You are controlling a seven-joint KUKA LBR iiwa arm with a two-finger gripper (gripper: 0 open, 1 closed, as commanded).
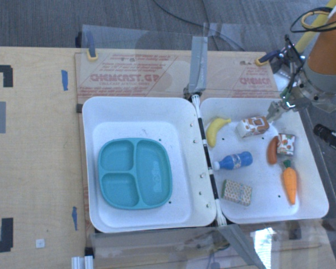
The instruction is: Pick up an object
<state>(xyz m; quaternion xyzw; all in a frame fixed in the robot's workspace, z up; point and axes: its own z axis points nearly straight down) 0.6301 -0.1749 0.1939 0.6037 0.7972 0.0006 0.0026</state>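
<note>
Holding six toys, the right bin (319, 203); one plate (135, 173) left.

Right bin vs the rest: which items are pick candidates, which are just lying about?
Pick candidates, right bin:
banana
small carton, nearest the gripper
blue bottle
sausage
small patterned box
carrot
speckled block

Lying about:
teal divided plate in the left bin
blue tape marks on the bench
cable on the floor
</note>
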